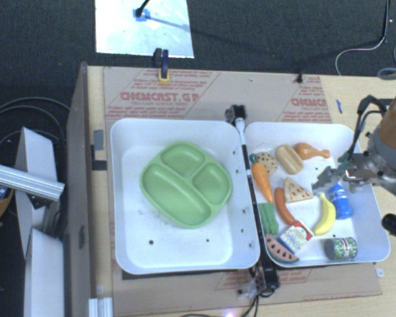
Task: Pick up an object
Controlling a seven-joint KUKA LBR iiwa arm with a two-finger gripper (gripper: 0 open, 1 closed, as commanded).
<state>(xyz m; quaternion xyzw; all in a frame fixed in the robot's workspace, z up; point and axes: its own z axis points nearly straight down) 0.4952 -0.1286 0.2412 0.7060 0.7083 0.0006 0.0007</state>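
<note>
We log the arm entering from the right, its gripper (330, 176) low over the right bin (373, 240), just above the blue bottle (340, 201) and beside the banana (325, 214). Whether the fingers are spread or closed we cannot tell; at this slant they read as a grey blur, and nothing shows between them. The toy foods are crowded into this bin, probably so the program has many candidates within short reach, while the left bin (135, 243) carries just a green divided plate (186, 183). The nearest candidate looks to be the blue bottle, lying in the right half of its bin, long axis running roughly near-to-far, the paler end pointing up toward the gripper. The banana lies just left of it, curved, on much the same axis. A carrot (261, 181) runs along the divider, its green end toward the far wall. We judge the pick not yet made.
</note>
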